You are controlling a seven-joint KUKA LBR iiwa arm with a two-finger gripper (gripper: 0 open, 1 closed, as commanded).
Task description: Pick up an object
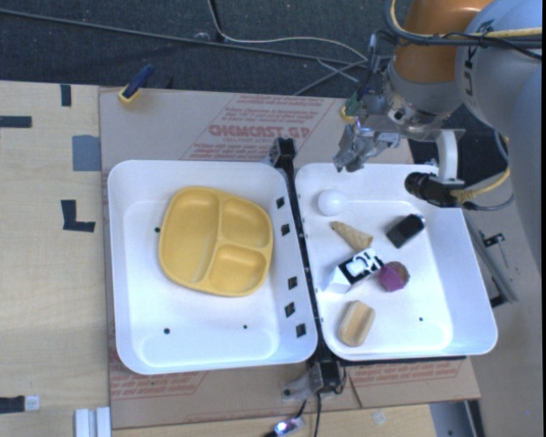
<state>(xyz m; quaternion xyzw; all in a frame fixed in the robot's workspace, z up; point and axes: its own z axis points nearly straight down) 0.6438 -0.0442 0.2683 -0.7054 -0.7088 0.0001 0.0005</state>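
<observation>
White ball (329, 201), just below the gripper (350, 162): likely light, smooth, prone to rolling, best pinched across its middle; jaws' opening cannot be told, nothing visibly held.

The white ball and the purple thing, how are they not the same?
The white ball is pale and round; the purple thing is dark and lumpier. The ball lies near the far edge of the right bin, the purple thing nearer its middle. Both are small and share that bin.
</observation>
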